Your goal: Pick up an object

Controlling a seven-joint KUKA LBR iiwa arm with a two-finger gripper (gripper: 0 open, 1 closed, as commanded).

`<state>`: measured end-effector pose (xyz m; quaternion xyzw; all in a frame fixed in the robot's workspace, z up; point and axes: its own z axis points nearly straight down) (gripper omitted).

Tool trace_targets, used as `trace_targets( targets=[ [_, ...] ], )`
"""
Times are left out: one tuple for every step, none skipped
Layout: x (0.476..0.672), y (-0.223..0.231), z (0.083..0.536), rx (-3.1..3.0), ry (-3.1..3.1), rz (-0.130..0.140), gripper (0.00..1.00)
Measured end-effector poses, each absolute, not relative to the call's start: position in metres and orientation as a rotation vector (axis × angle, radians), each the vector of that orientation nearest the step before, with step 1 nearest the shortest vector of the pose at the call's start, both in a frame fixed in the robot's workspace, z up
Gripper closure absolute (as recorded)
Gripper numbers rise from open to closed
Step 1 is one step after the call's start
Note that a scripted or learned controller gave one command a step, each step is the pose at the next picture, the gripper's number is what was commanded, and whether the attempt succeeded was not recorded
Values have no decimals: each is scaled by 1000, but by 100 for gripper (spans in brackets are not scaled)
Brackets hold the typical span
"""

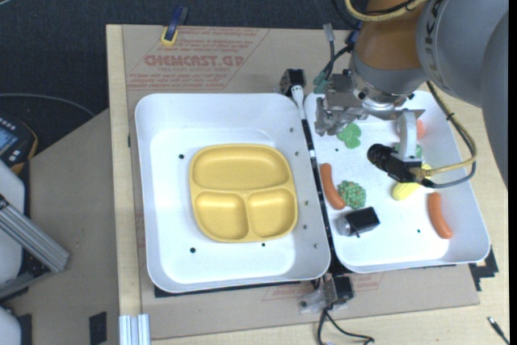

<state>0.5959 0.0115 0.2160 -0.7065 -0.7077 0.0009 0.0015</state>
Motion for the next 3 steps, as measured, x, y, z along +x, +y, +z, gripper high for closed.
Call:
trace_targets(
  targets=[
    [602, 23, 222, -2221, -2224, -3, 100],
    [599, 12, 215, -2222, -2219, 3, 100],
    [601, 3, 227, -2224, -2223, -3, 100]
  ],
)
